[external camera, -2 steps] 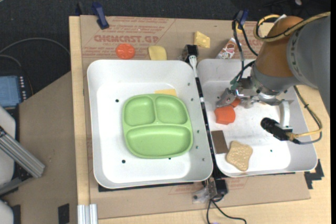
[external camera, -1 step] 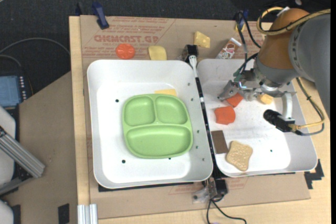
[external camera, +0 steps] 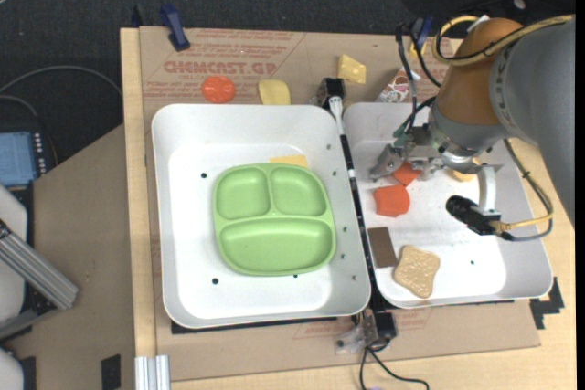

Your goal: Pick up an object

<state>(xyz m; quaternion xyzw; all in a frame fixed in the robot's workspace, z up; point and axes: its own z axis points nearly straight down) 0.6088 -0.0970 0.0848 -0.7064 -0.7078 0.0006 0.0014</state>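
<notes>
The grey arm [external camera: 535,78] comes in from three o'clock, its orange band [external camera: 471,73] bent over the far part of the right bin [external camera: 457,283], and the wrist drops to a gripper [external camera: 398,162] low over that bin's far-left area. Its metal fingers [external camera: 384,165] point toward nine o'clock and stand a little apart, with a small orange-red piece [external camera: 403,175] seen right at them; whether they actually pinch it cannot be told. A black part [external camera: 471,215] with a cable hangs at the gripper's four o'clock.

The gripper works close to the bin's left wall, where the two bins meet at a dark seam [external camera: 352,187], so little room lies toward nine o'clock. Toward five and six o'clock the bin floor is more open.

A red-orange block [external camera: 393,201] lies on the floor just at the gripper's six o'clock, near but apart from the fingers. Farther at six o'clock sit a brown flat piece [external camera: 379,245] and a tan toast-like slice [external camera: 417,271], close together near the front rim.

The left bin [external camera: 183,196], at nine o'clock, holds a green divided plate [external camera: 271,219] with a yellow piece [external camera: 289,162] at its far edge.
</notes>
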